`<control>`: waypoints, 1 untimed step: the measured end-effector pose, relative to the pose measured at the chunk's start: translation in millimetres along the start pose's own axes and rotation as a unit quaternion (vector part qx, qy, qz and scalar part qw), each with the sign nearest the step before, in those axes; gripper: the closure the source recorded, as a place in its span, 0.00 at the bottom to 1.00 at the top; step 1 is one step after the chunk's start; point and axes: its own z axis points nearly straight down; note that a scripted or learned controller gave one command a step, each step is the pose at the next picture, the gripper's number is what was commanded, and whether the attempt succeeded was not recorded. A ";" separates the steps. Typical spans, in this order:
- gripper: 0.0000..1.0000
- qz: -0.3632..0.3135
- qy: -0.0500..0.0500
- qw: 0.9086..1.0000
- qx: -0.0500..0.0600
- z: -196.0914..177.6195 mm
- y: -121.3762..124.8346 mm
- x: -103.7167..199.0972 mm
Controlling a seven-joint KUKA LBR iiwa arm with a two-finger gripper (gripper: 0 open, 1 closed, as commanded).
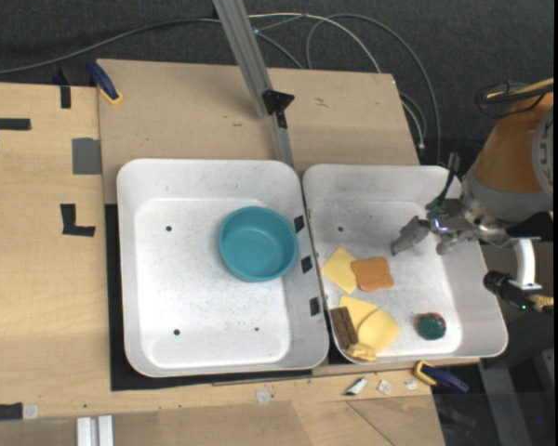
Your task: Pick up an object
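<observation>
Jaws [411, 241], spread and empty, hover in the right bin [465, 342] above the orange block [372, 273].

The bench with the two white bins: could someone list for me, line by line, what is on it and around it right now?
Surface: wooden bench bearing the left white bin and right white bin, side by side.
Job's things: round teal bowl in the left bin; in the right bin, orange square piece, yellow flat pieces, brown block, small dark green round object.
Clutter: black tape marks on the bench.
Grippers: two-finger gripper over the right bin, holding nothing.
Cables: black cables behind the bins.
Surroundings: slanted grey metal pole; dark floor.
</observation>
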 end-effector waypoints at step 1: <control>0.00 0.000 0.000 1.000 0.000 54.0 -1.1 1.1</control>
